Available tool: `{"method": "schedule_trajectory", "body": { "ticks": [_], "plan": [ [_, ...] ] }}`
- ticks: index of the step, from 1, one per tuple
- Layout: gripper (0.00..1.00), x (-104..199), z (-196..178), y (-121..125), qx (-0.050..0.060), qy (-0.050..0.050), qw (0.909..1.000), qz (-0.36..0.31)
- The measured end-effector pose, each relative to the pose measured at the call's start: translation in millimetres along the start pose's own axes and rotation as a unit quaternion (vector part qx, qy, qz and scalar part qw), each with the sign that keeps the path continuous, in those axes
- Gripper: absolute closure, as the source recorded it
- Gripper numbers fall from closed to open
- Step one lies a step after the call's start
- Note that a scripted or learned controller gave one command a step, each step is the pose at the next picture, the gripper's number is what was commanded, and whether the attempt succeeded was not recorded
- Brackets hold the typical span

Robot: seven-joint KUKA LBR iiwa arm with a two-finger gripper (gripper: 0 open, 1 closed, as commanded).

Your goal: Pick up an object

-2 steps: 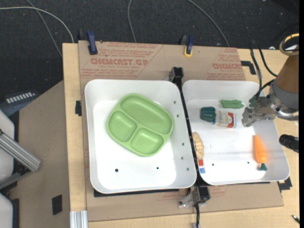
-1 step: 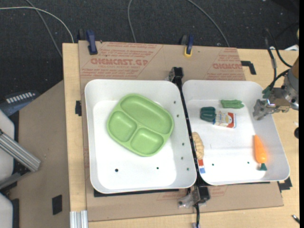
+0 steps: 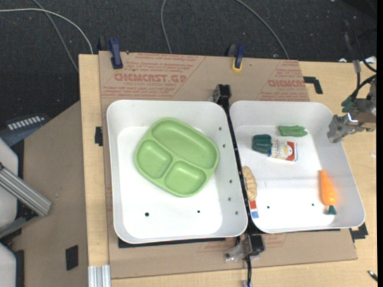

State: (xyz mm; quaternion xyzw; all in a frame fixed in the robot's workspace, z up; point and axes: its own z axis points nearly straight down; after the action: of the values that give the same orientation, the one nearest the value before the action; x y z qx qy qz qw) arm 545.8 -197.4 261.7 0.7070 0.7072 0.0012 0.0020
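Note:
The right bin (image 3: 299, 221) holds several small items. A green pod-shaped toy (image 3: 292, 131) lies near its back. Beside it sit a dark teal piece (image 3: 261, 143) and a white packet with red print (image 3: 283, 151). An orange carrot (image 3: 327, 188) lies near the right wall. A tan ridged piece (image 3: 249, 182) leans on the left wall. My gripper (image 3: 338, 130) hangs over the bin's right rim at the back, apart from all of these and right of the green pod.
The left bin (image 3: 128, 220) carries a light green divided plate (image 3: 176, 157). A small red and blue item (image 3: 254, 208) sits below the tan piece. Clamps (image 3: 116, 52) and cables line the back of the bench. The right bin's middle floor is bare.

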Motion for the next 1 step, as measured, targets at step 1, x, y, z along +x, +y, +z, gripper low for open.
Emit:
{"method": "schedule_trajectory", "body": {
  "ticks": [1],
  "plan": [
    [1.0, 57.2, 3.4, 18.4, 0.002, 0.001, 1.0, -0.002]
  ]
}}
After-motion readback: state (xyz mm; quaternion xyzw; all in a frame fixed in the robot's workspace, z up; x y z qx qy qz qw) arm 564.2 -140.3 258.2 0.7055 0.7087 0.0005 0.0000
